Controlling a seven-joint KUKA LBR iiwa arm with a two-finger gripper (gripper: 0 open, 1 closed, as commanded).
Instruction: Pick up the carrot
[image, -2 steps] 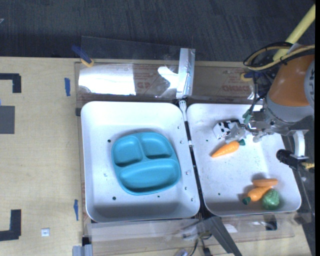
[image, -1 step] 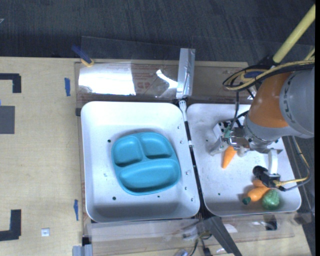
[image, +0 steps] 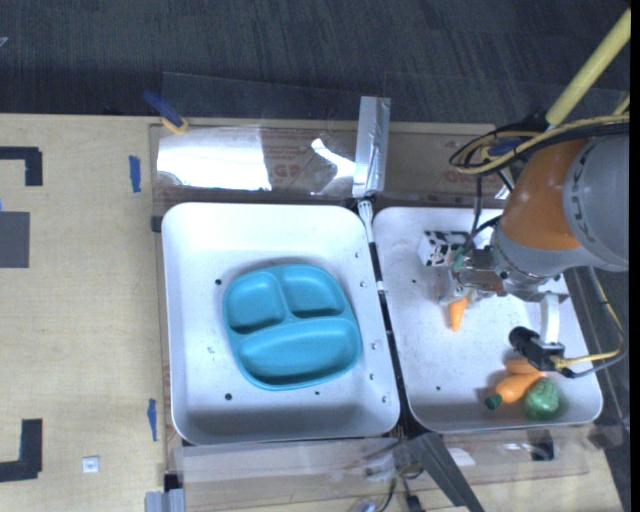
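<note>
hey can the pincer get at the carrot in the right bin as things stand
Probably yes: the pincer is right over the carrot, which lies alone on bare bin floor, away from the other toy food.

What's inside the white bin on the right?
In the right white bin, a small orange carrot hangs at the gripper. Near the front corner sit another orange piece and a green lump. The arm hides the bin's far right part.

Glossy blue plastic plate (image: 290, 322) in smooth white bin (image: 190, 300); matt pale wooden bench (image: 75, 330).
</note>
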